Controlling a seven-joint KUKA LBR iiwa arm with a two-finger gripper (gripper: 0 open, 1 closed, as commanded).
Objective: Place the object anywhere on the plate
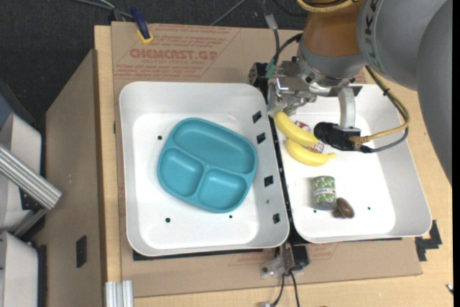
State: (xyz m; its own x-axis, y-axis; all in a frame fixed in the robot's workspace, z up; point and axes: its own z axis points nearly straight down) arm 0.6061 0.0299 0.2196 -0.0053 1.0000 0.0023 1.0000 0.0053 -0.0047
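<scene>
A teal plate [207, 164] with three compartments lies in the left bin [136, 118]. Two yellow bananas [296, 133] lie side by side in the right bin [388, 183], near its upper left corner. My gripper [285, 98] hangs over the right bin's upper left corner, just above the upper end of the bananas. I see nothing held in it. The wrist and the orange band hide the back of the right bin.
A small can with a green label [324, 192] stands in the right bin's front part, with a small brown object [344, 208] touching its right side. A cardboard sheet [180, 50] lies behind the bins. The divider between the bins carries black clips [267, 180].
</scene>
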